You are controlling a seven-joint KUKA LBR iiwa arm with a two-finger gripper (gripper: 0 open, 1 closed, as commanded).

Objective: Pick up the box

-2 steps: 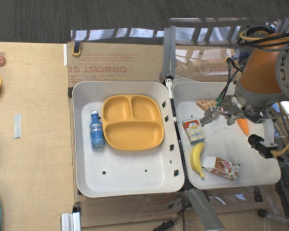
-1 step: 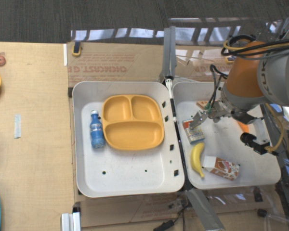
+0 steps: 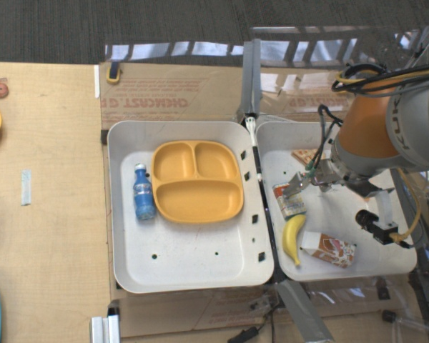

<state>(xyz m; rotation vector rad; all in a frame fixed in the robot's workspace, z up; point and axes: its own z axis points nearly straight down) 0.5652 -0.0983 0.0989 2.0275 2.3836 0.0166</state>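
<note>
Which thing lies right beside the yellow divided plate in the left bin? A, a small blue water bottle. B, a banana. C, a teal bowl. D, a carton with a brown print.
A: the blue water bottle lies along the left edge of the yellow plate in the left bin, while the banana and the carton lie in the right bin.

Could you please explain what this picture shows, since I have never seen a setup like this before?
One camera looks down at a slant on a bench with two shallow white bins. The grey and orange machine on the right is a robot arm; its hand hangs low over the right bin. That bin holds a banana, a box and a small packet. The left bin holds a yellow divided plate and a blue bottle. I cannot tell whether the hand holds anything.
</note>
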